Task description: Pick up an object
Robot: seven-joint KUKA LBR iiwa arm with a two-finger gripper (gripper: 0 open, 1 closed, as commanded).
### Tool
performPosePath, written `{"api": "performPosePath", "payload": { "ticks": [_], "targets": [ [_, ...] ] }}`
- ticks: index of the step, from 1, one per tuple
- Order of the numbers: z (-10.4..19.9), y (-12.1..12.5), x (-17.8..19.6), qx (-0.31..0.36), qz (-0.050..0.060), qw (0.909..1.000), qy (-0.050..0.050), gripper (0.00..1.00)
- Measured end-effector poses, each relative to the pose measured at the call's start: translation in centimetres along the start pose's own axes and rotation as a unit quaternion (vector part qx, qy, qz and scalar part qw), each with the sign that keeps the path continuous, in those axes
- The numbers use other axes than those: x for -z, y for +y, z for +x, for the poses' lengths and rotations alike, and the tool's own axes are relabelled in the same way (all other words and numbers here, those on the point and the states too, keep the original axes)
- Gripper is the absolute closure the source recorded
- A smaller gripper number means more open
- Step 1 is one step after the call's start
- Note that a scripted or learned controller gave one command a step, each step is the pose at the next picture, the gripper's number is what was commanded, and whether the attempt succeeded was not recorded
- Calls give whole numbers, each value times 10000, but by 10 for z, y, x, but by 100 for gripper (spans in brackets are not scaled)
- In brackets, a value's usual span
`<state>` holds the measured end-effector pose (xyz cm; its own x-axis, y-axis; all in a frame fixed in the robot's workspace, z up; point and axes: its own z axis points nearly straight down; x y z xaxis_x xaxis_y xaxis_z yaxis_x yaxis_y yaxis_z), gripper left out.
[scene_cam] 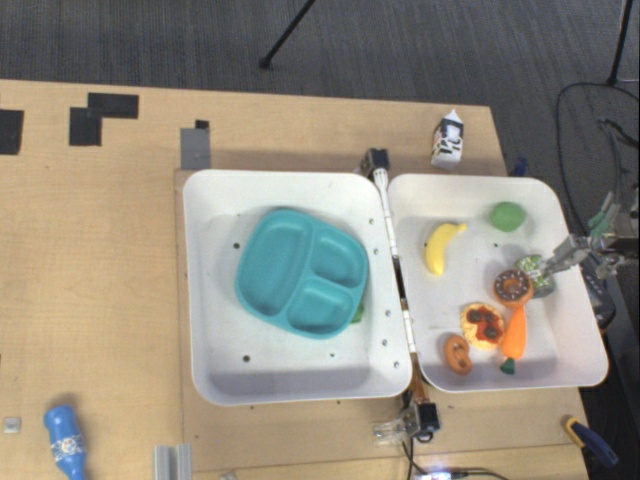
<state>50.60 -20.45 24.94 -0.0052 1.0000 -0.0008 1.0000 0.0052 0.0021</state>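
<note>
The right bin (560,203) holds a yellow banana (441,246), a green round piece (507,216), a brown donut (512,286), a pizza-like slice (483,323), an orange carrot (514,334) and a small brown cookie (458,354). My gripper (537,267) reaches in low from the right edge. Its tip sits just above and to the right of the donut, touching or nearly touching it. A small greenish bit shows at the tip; what it is cannot be made out.
The left bin (215,368) holds a teal divided plate (302,273) with a green scrap (357,315) peeking from under its right edge. On the bench stand a small milk carton (450,138) behind the bins and a blue bottle (65,443) at the front left.
</note>
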Motion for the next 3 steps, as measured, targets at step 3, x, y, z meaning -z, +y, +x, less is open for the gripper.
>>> {"api": "performPosePath", "payload": {
  "ticks": [3],
  "targets": [
    [106,-15,-162,2099,-50,9777,-25,0]
  ]
}}
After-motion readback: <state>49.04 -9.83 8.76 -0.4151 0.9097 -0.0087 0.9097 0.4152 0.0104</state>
